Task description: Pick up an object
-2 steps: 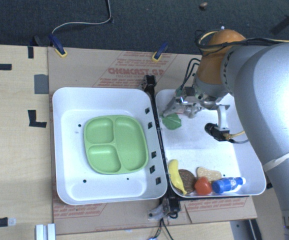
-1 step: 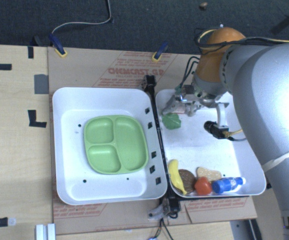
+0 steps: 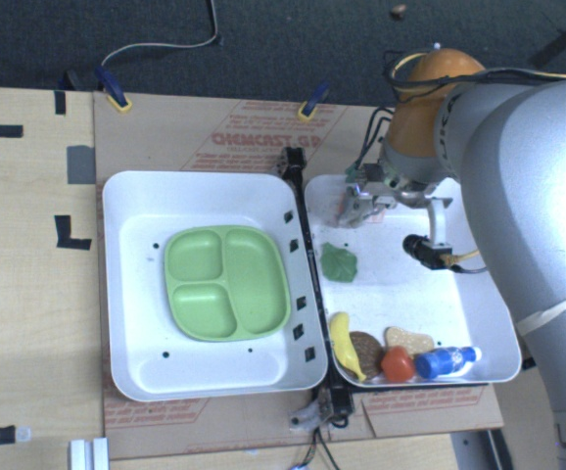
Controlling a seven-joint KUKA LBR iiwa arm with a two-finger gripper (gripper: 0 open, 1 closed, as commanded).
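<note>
Probably the green piece [image 3: 339, 262] is soft and best pinched across its middle, while the gripper's [image 3: 361, 204] state cannot be told.

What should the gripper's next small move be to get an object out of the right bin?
Probably shift the gripper toward the green object and lower over it. The gripper hangs at the far end of the right bin with nothing seen between its fingers. The green piece lies alone just nearer the camera, while the banana and the other items crowd the near wall.
</note>
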